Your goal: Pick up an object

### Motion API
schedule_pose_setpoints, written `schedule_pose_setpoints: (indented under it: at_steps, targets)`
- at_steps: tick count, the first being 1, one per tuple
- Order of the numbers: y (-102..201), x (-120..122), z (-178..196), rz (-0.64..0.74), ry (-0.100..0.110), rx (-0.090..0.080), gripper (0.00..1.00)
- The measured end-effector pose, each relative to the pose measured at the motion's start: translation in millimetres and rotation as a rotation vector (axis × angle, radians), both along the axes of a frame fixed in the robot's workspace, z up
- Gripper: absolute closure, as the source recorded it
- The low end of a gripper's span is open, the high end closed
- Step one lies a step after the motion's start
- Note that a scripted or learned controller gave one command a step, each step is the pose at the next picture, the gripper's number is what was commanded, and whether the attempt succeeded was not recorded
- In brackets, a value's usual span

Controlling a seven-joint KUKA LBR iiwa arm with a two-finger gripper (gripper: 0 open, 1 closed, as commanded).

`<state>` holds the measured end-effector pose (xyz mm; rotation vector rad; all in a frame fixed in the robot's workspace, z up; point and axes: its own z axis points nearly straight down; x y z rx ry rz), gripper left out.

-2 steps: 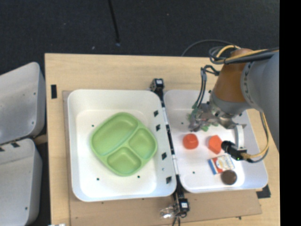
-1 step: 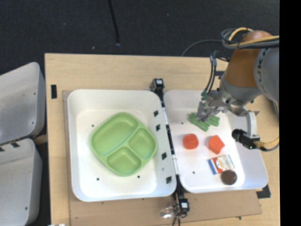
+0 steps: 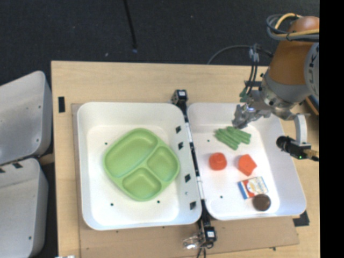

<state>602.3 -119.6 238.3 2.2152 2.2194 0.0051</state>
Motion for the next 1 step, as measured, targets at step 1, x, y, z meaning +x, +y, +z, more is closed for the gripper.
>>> schedule_pose_setpoints:
  at_steps: [1]
  targets:
    - [-1.6,1.1,54.1,0.001,0.000,0.000,1.00]
